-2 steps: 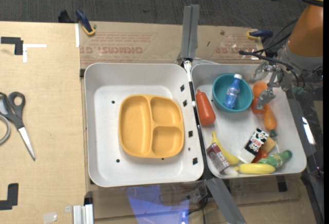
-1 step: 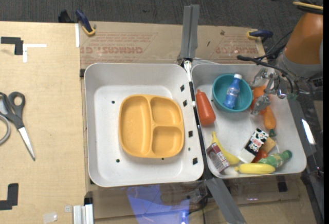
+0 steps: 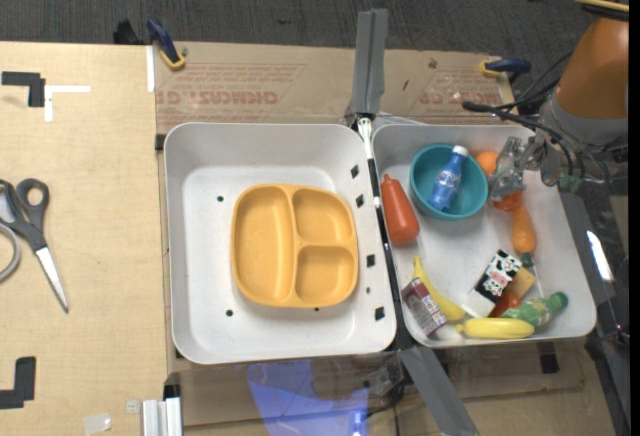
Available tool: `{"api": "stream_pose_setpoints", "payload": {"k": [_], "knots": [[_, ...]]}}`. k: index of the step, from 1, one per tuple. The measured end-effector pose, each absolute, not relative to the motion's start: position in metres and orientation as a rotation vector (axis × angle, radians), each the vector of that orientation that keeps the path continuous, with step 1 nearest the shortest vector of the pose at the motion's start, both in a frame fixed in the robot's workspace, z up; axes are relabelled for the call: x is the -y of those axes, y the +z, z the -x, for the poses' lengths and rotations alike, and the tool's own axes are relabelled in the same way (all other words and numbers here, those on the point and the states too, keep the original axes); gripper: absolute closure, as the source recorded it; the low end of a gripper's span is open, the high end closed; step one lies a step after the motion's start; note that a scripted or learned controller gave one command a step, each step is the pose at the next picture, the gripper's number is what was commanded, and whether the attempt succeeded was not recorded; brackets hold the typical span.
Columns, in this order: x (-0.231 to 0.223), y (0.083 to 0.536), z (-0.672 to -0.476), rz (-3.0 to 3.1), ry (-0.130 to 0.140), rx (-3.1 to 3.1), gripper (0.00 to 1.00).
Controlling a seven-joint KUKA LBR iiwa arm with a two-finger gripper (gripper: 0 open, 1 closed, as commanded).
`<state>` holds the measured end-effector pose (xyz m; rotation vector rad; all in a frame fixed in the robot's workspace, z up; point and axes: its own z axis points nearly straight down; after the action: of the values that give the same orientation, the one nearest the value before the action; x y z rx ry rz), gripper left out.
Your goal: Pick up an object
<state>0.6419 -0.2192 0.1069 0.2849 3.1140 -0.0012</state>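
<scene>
My claw (image 3: 510, 169) hangs over the far right part of the right bin (image 3: 580, 254), and I cannot tell if it is apart or together, because the metal there looks all tangled. I see nothing held in it. The thing closest to me is the small orange carrot (image 3: 523, 229). It lies just under my claw and a bit toward the front of the bin, and its long side runs from back to front, pointing away from me. A round orange ball (image 3: 485, 162) sits just beside my claw on the left, touching the blue bowl (image 3: 473, 202). The bowl has a blue bottle (image 3: 446, 179) lying in it. I think I must go straight down and pinch the carrot across its thin side
</scene>
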Motion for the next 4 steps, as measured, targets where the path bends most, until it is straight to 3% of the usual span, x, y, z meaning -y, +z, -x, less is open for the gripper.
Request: {"api": "stream_pose_setpoints", "payload": {"k": [1,2,3,4], "knots": [[0.220,0.101,-0.633,-0.292,0.007,-3.152,0.00],[0.220,0.114,-0.639,-0.286,0.000,-3.123,1.00],[0.221,0.109,-0.632,-0.292,0.006,-3.153,0.00],[0.223,0.088,-0.639,-0.200,0.009,-3.181,0.00]]}}
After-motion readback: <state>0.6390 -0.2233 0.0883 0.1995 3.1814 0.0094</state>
